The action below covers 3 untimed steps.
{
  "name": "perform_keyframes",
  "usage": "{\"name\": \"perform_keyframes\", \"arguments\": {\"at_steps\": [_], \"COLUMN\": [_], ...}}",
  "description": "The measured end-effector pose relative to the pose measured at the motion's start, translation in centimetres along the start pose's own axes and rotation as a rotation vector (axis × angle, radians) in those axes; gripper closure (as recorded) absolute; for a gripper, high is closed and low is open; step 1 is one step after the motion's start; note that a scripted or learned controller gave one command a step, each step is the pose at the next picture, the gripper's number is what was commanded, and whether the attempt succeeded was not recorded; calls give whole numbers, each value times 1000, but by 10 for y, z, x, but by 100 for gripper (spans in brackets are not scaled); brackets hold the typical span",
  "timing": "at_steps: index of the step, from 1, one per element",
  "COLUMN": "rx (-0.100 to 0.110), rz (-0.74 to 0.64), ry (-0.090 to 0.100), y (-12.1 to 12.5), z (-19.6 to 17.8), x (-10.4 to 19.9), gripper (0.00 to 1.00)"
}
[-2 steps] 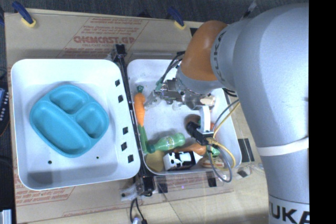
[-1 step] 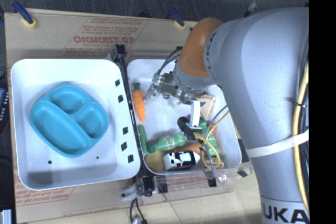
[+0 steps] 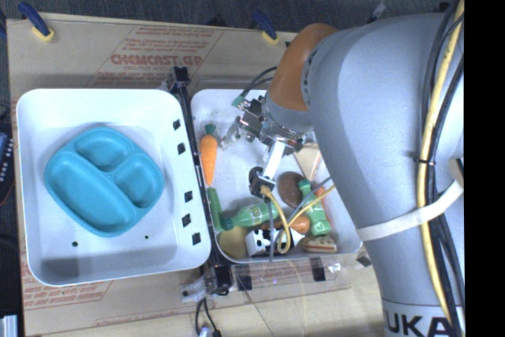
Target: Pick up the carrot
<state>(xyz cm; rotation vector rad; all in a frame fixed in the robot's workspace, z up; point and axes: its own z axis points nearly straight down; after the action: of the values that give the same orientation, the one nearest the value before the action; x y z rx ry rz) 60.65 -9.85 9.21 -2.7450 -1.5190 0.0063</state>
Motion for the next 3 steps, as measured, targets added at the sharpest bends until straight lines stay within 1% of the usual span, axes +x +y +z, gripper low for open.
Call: {"name": "perform_keyframes", "arguments": {"at_steps": [1,2,3], "rx": [6,7,1], "rz": [-7,-8,41], "ry": [2,1,3], "y": [0,-1,31], "z": [-10,-10,-23], "x": [1,1,29], "gripper": [100,0,0]}}
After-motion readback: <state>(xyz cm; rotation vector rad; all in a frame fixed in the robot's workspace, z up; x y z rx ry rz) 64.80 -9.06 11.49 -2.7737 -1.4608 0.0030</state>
